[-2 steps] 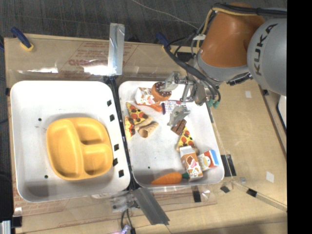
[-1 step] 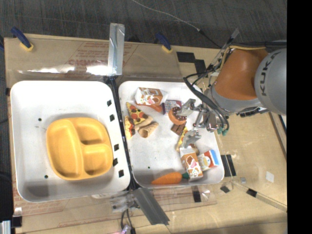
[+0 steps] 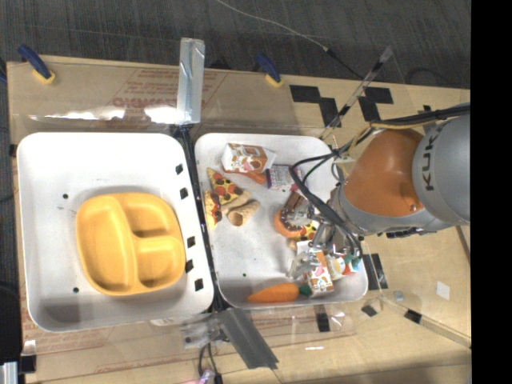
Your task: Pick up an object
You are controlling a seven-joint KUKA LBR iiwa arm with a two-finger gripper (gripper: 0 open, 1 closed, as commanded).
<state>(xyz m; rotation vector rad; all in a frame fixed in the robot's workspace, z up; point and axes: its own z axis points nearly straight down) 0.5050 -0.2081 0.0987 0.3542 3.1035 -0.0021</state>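
You see two white bins side by side on the surface. The left bin contains a yellow divided tray. The right bin contains the candidate objects: a carrot along the near wall, a pizza slice and a cone-shaped item toward the left side, a small printed carton near the far wall, and a colourful packet in the near right corner. The arm enters from the right, its orange band above the right bin's right edge. The hand sits low over the right side of that bin, just above the colourful packet and beside a round orange-rimmed item. You cannot tell whether the hand is released or clenched; cables and clutter obscure it.
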